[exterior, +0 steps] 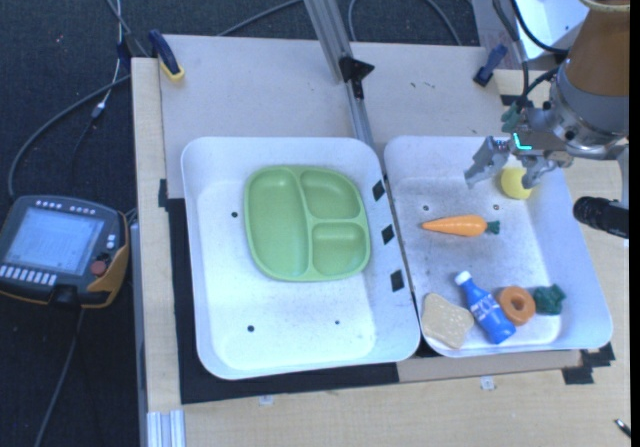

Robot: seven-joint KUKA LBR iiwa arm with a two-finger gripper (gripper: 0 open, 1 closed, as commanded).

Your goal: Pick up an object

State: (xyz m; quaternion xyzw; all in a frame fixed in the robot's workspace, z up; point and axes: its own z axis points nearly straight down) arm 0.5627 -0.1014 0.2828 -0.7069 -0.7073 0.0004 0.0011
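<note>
My gripper (511,169) hangs over the far part of the right bin (570,245), open, its two grey fingers (482,163) spread wide. A small yellow round object (517,184) lies just below and between the fingertips; neither finger visibly presses on it. Nearer the camera in the same bin lies an orange carrot (455,226). Along the bin's front edge sit a tan bread slice (446,320), a blue bottle (485,308), a brown donut (517,304) and a small dark green piece (548,297).
The left bin (215,265) holds a green divided plate (306,222). A metal pole (330,25) slants up from between the bins. A teach pendant (60,250) rests on the floor at the left, with cables around it.
</note>
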